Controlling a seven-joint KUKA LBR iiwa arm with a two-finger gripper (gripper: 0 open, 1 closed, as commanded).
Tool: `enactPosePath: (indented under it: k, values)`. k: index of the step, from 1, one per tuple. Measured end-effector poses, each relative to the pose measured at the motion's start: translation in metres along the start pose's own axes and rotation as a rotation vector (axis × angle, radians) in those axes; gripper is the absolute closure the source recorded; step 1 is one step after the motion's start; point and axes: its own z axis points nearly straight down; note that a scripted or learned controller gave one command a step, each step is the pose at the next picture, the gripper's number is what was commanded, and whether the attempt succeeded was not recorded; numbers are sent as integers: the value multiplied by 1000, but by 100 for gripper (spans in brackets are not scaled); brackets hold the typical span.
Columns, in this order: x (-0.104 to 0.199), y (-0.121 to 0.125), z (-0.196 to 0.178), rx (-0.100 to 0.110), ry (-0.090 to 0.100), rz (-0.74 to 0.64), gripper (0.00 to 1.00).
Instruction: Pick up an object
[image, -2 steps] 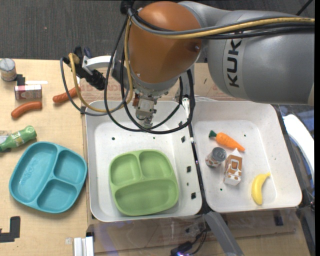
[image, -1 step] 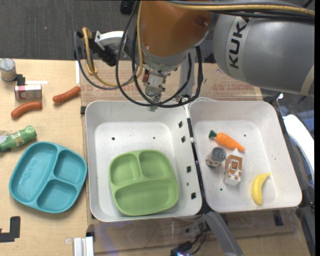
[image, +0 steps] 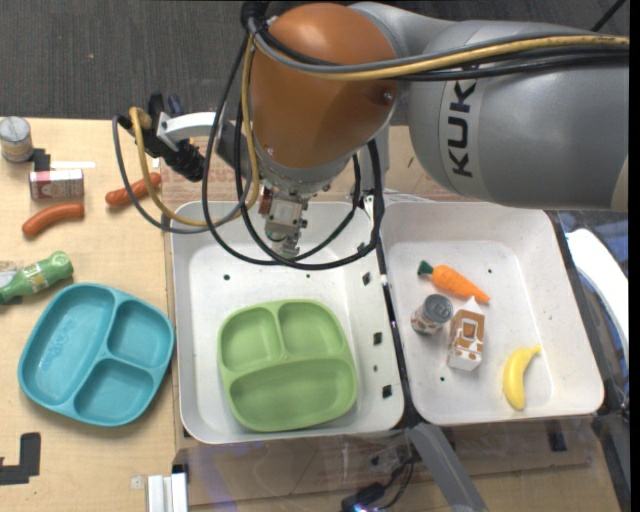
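You see the grey arm with its orange band reaching in from the right, its gripper hanging over the back part of the left bin, above and clear of the green divided plate that lies flat toward that bin's front. You cannot tell from this view whether the claw is wide or narrow, and nothing shows between its tips. In the right bin you find the objects to be picked: a toy carrot near the back, a small can just in front of it, a little carton touching or just beside the can on its right, and a banana near the front right, apart from the carton. On the wooden bench to the left of the bins you see a blue divided plate, a green bottle lying on its side, two sausages, a small box and a tin.
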Motion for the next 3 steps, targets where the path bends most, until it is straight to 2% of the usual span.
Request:
enactPosePath:
  k: [1, 2, 3]
  values:
    - [-92, 61, -4, -2, 0, 71, 100]
    - [-10, 30, 40, -1, 0, 92, 100]
    - [-92, 47, -81, 0, 0, 148, 100]
